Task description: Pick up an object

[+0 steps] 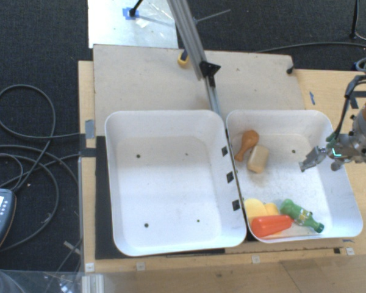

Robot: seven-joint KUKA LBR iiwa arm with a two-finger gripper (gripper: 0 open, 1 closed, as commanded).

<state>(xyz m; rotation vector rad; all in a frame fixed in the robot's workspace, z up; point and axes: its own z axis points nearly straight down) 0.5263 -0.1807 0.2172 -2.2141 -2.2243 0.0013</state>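
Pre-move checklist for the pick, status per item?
1. Targets present in the right bin: ok. A drumstick, a beige block, a yellow piece, a carrot and a green bottle lie there.
2. End effector over the right bin: ok, near its right wall.
3. End effector above a target: not ok, bare floor shows beside it; the nearest things lie off to the side.
4. Nothing held yet: ok.
5. Isolated target: ok for the block and drumstick pair at the bin's left; the carrot, yellow piece and bottle crowd the near wall.
6. Finger opening: cannot tell.
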